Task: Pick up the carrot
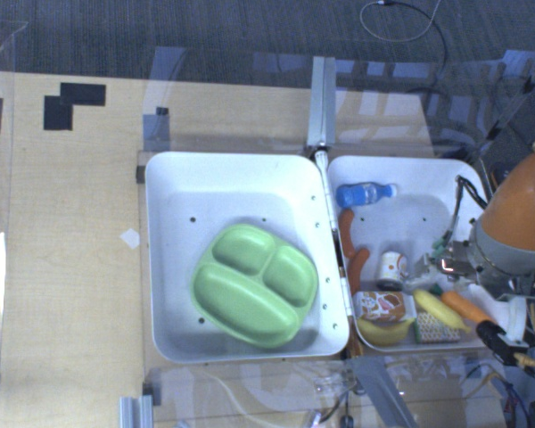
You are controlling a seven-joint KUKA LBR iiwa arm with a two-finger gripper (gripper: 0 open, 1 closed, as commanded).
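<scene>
Worktop (pixel 71 239): pale wood, bearing two shallow white bins side by side.
Left bin (pixel 169 194): holds a green divided plate (pixel 254 283), lying tilted toward the bin's near right part.
Right bin (pixel 410 172): a blue bottle (pixel 364 193) lies on its side near the far left corner; reddish sausages (pixel 350 248) run along the left wall; a small white cup (pixel 391 266) sits near the middle; a brown packet (pixel 381 306) and a yellow banana (pixel 437 308) lie along the near edge.
Carrot (pixel 465 307): orange, lying in the right bin's near right corner, just beside the banana.
Arm (pixel 522 212): grey with an orange band, over the right bin's right side.
Pincer (pixel 446 264): near the cup, above the carrot's area; whether spread or pressed together, cannot tell.
</scene>
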